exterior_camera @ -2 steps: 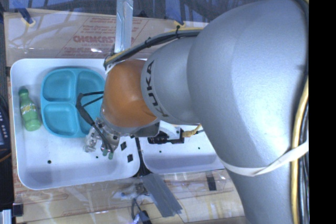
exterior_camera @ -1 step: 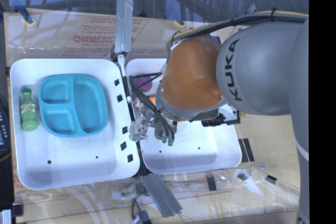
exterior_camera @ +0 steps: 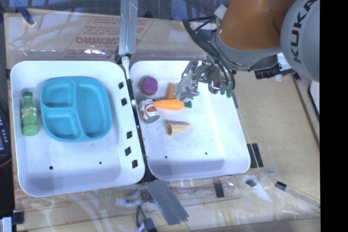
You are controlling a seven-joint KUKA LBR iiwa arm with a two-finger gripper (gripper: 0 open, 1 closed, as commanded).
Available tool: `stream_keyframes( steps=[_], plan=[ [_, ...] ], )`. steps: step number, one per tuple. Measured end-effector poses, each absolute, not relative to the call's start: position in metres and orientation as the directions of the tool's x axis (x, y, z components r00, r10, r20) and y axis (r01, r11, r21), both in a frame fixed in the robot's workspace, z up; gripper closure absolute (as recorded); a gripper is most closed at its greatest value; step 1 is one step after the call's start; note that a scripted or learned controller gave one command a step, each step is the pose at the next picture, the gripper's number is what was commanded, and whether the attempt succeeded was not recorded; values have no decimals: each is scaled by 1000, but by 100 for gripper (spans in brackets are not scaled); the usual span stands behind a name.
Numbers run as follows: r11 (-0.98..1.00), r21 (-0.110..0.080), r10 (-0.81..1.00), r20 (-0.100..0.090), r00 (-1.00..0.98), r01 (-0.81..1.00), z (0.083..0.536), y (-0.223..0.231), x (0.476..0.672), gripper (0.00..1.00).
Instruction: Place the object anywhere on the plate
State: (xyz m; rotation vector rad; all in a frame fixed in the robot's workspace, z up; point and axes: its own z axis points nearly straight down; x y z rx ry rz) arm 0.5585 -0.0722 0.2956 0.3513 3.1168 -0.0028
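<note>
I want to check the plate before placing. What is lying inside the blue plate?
Nothing lies in the blue plate; its three sections show fully. The green bottle stands beside it.

Even, fairly bright overhead light fills the scene. The two white bins (exterior_camera: 185, 165) come close to washing out, with soft pale shadows along their inner walls. Glare streaks the clear plastic sheet (exterior_camera: 70, 35) at the far left and again at the near edge. The arm's orange band (exterior_camera: 253, 13) carries a dull sheen. Focus is moderate; small details look soft and slightly grainy.
</note>
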Motion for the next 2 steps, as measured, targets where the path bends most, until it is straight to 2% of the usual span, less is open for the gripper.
stream_keyframes(
  steps=[1, 2],
  plan=[
    [988, 0, 157, 3, -988, 157, 190, 7, 600, 100],
    [983, 0, -184, -4, -983, -184, 193, 73, 627, 100]
  ],
)
